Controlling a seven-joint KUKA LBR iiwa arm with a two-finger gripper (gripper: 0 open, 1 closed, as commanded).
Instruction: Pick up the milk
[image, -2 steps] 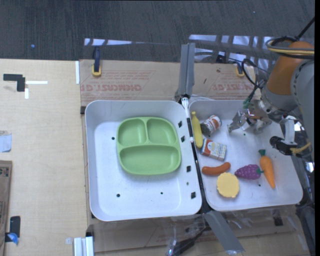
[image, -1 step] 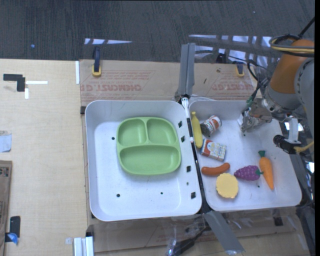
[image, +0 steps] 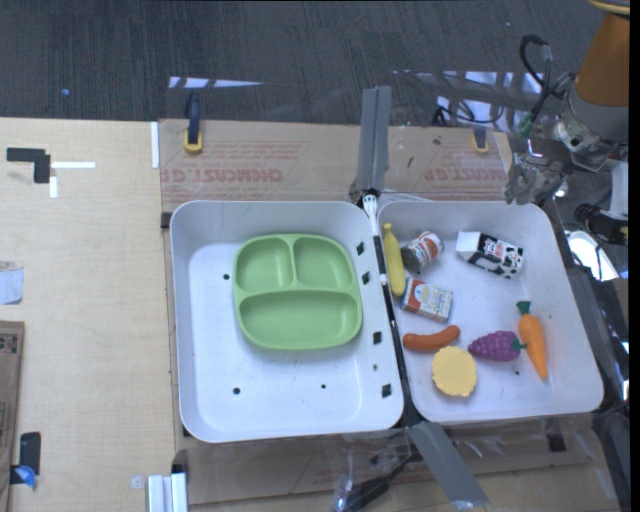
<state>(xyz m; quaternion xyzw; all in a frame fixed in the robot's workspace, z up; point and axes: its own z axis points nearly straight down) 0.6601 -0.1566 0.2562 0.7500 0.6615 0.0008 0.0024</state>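
Camera view: claw (image: 524, 186), grip state unclear, above right bin (image: 578, 330); cow-patterned milk (image: 490, 252), label unreadable.

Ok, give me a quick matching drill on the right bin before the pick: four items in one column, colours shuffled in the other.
Items:
1. milk carton
2. carrot
3. grapes
4. banana

Colours:
A. purple
B. yellow
C. white with black patches
D. orange with a green top

Pairs: 1-C, 2-D, 3-A, 4-B
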